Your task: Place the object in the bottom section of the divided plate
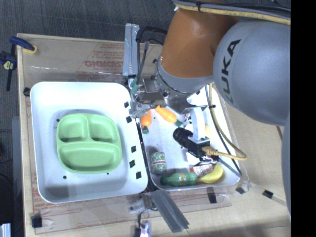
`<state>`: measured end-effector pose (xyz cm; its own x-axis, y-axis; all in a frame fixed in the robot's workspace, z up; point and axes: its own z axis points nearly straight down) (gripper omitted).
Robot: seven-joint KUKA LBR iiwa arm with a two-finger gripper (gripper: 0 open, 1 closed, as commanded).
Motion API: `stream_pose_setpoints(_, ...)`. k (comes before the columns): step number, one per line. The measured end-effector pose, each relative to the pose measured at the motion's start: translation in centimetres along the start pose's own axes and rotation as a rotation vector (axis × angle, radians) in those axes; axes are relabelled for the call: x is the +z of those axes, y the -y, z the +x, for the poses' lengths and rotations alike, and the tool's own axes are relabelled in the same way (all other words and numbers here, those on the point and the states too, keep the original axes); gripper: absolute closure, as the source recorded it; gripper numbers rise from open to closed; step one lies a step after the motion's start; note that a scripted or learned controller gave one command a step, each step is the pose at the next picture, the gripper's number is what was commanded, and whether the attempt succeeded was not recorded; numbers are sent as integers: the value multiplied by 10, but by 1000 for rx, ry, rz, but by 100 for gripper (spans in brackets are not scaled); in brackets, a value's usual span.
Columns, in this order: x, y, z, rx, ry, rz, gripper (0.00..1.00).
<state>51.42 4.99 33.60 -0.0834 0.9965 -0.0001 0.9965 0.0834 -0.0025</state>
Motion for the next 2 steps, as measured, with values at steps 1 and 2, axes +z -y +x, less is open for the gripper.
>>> stream_pose_setpoints(1,58,-16,-2,115,1,2,100)
stream_pose_setpoints(2,118,-29,91,169,1,3,100)
